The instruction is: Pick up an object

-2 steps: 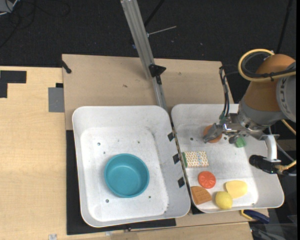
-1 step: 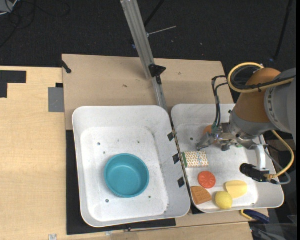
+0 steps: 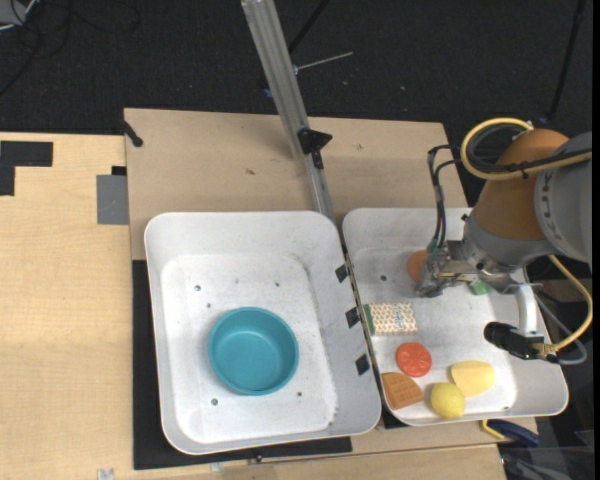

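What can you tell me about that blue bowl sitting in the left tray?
The round teal-blue bowl, which looks like smooth plastic, stands upright with its opening facing up and nothing visible inside. It rests on the floor of the left shallow white bin, toward the near side, alone and touching only the bin floor.

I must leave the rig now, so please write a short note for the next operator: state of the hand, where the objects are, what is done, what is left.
Hand: low in the right bin, at its middle, next to an orange object. Whether it is open or shut cannot be judged, and no object is seen in it.
Right bin, front part: patterned packet, red disc, brown piece, two yellow objects.
Left bin: blue bowl.
Done: the arm has reached into the right bin.
Left: grasp one object and lift it.
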Available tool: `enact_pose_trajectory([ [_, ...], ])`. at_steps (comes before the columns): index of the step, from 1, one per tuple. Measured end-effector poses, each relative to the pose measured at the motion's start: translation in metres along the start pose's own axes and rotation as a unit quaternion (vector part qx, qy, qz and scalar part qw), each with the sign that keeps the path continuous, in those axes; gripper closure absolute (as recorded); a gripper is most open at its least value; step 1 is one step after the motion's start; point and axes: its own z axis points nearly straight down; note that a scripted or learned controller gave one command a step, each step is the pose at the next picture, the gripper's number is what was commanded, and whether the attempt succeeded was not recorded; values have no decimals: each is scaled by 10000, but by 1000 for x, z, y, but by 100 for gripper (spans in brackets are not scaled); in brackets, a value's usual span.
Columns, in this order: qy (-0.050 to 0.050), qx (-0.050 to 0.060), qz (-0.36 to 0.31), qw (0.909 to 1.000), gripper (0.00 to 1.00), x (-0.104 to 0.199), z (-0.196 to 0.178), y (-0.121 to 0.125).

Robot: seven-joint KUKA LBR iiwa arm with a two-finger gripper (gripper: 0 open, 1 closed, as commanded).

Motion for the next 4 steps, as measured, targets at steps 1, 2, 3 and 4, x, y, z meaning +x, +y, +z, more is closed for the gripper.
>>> enact_pose_trajectory([
  [1, -3, -22, -6, 10000, 100, 1, -62, 1],
  [2, -1, -16, -5, 10000, 100, 3, -105, 0],
  [3, -3, -21, -6, 10000, 100, 3, -155, 0],
  [4, 7, 3, -25, 10000, 100, 64, -151, 3],
])
